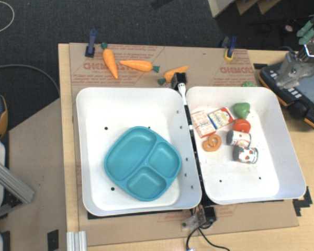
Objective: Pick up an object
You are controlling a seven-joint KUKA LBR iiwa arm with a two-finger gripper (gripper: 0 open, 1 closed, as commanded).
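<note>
- Candidate objects are lying clustered in the right bin (282, 156), toward its 11 to 12 o'clock part: a green pepper-like piece (242, 109), a red tomato-like piece (242, 125), a flat carton (220, 118) beside a second small box (200, 123), an orange ring (212, 143), and two small cans (243, 146) touching each other.
- The ring is sitting slightly apart at the cluster's 8 o'clock; judging by spacing, it or the pepper is offering the cleanest approach.
- The left bin (89, 140) is holding a teal divided tray (142, 163).
- Three toy carrots (136, 65) are lying on the cardboard beyond the bins, at 12 o'clock.
- Step in hand, as I judge it: nothing is being grasped yet; selection and approach are pending.
- Next move is calling for a descent over one item without nudging neighbours.
- At the frame's 2 o'clock edge some grey and teal hardware (303, 61) is sitting cut off; whether it is the gripper, or how it stands, I cannot tell.
- Can labels are too small to read.
</note>
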